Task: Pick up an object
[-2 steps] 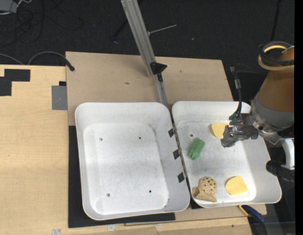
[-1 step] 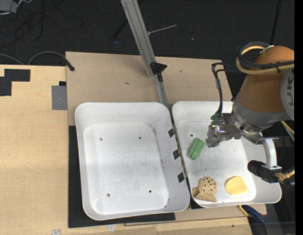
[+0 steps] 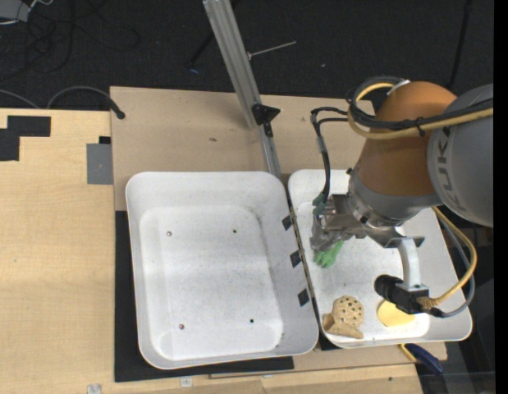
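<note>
Presently, line by line, from the pincer outward.

Pincer: the gripper (image 3: 326, 238) is down inside the right bin (image 3: 450, 328), near that bin's left wall, its metal body pointing down under the wrist.

Pincer state: how far the fingers stand apart I cannot tell, as the wrist and the gripper body hide most of them from above; nothing is plainly seen between them.

Nearest object: a green object (image 3: 326, 257) lies on the bin floor just below the gripper's tip, touching it or very nearly so; the view is too coarse to say which.

Step in hand: by my judgement, the descent onto the green object or the closing on it, so the pick is under way but no lift is shown.

Other candidates: a tan perforated piece (image 3: 346, 315) sits at the near edge of the same bin, and a yellow object (image 3: 395, 313) lies beside it to the right, partly behind a black fitting on the arm.

Arm: the grey arm with its orange band (image 3: 401, 150) looms over the right bin's middle, cables looping round it.

Left bin (image 3: 208, 269): it stands just beside the right one, apart from the action.

Next move calls for: a firm closing on the green object, then a straight rise clear of the bin wall, with a check that the thing comes up too.
</note>
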{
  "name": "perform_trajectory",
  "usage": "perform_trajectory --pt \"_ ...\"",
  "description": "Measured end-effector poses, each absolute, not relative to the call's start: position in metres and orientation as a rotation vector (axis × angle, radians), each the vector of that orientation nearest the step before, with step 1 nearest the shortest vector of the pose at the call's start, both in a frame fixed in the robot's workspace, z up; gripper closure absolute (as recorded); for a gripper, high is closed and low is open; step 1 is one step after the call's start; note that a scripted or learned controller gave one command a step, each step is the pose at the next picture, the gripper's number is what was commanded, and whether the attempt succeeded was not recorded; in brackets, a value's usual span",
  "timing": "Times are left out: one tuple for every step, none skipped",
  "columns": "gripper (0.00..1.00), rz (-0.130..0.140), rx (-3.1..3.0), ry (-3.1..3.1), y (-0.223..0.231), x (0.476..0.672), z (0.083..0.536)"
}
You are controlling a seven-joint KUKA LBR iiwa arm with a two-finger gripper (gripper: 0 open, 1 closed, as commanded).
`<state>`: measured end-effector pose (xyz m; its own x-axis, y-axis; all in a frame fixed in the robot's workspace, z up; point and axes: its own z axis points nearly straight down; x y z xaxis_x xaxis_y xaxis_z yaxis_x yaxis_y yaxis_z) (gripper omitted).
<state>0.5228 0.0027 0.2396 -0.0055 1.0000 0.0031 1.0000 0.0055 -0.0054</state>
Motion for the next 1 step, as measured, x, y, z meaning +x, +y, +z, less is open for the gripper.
perform_trajectory --pt "1.0 0.006 -2.212 -2.221 0.0488 0.5268 0.2295"
